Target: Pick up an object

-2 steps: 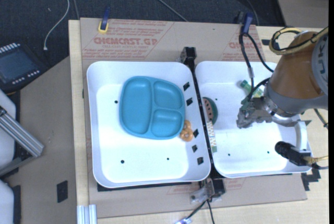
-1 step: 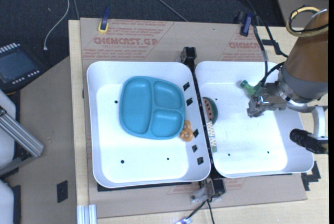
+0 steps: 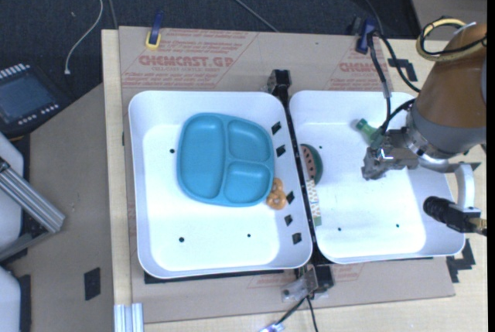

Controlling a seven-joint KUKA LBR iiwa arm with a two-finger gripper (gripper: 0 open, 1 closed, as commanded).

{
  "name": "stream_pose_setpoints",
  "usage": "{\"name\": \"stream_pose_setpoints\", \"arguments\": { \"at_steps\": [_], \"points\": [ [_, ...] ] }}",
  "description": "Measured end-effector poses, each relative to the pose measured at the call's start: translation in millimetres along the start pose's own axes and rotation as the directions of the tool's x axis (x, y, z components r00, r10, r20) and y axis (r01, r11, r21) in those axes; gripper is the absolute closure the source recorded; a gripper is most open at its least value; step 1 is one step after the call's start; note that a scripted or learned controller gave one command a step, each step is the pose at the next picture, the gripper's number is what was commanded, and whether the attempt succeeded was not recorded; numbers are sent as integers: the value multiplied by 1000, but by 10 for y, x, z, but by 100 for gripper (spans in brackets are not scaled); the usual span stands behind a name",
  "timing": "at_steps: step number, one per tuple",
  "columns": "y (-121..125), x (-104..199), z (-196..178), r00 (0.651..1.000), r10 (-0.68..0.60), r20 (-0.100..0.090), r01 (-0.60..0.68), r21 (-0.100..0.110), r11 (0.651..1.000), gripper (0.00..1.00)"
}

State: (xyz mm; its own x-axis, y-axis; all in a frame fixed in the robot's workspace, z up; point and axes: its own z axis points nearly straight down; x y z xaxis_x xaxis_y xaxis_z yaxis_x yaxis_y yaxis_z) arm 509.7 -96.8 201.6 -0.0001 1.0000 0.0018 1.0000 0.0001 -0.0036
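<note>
Green object (image 3: pixel 361 125) (axis unclear) just beside jaws (image 3: pixel 377 165)

A blue divided plate (image 3: pixel 224 160) lies flat in the left bin (image 3: pixel 155 230), an orange toy (image 3: pixel 276 197) touching its lower right rim (shape too small to tell).

Divided plate (image 3: pixel 224 160) in left bin (image 3: pixel 155 230)

Single fixed camera above bench (image 3: pixel 201 52), looking down at slant. Medium distance: both bins whole, left bin (image 3: pixel 155 230), right bin (image 3: pixel 387 237). Arm (image 3: pixel 456 98) enters from right edge.
</note>
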Motion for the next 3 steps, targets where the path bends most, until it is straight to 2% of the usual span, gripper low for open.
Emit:
{"name": "stream_pose_setpoints", "arguments": {
  "at_steps": [2, 3],
  "points": [
    [59, 1055, 58, 1000, -7, -2, 7, 0, 1000, 100],
    [12, 1635, -100, 1000, -7, -1, 7, -5, 1000, 100]
  ]
}}
